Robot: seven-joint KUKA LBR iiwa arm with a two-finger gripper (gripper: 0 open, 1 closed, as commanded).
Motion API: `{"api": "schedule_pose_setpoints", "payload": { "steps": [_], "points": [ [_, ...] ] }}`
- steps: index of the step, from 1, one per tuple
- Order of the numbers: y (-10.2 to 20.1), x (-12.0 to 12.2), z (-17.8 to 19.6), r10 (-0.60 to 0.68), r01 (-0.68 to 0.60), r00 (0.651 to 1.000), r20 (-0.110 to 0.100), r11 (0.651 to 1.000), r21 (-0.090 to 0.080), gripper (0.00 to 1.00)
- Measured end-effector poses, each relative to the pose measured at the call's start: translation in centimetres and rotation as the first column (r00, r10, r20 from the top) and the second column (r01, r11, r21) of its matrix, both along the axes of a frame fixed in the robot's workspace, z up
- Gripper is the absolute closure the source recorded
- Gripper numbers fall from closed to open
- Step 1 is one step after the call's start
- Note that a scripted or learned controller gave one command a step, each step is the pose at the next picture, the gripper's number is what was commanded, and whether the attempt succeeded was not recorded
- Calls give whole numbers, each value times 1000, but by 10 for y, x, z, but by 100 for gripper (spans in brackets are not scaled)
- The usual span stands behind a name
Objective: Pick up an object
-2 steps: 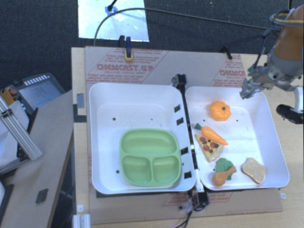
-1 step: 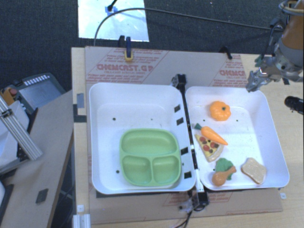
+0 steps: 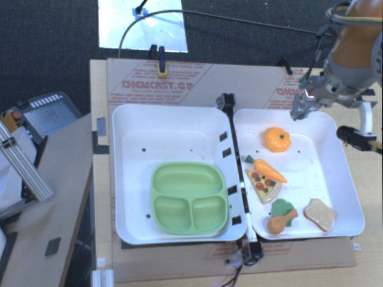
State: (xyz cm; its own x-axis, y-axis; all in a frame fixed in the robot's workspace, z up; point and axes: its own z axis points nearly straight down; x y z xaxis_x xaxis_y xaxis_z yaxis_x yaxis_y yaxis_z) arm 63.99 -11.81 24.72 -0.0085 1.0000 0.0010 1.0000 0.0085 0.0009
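Your pincer (image 3: 298,113) hung over the right bin's (image 3: 342,160) back rim, above the pumpkin (image 3: 277,139); whether it was apart or together, you couldn't tell.

We see a pale green divided tray (image 3: 189,197) in the white left bin (image 3: 128,160); an orange pumpkin (image 3: 277,139), orange carrot (image 3: 268,170) and tan bread slice (image 3: 319,214) in the white right bin (image 3: 344,178).
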Motion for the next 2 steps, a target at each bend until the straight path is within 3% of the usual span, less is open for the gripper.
{"api": "schedule_pose_setpoints", "payload": {
  "steps": [2],
  "points": [
    [97, -21, -15, 0, 0, 1000, -1, 1000, 0, 100]
  ]
}}
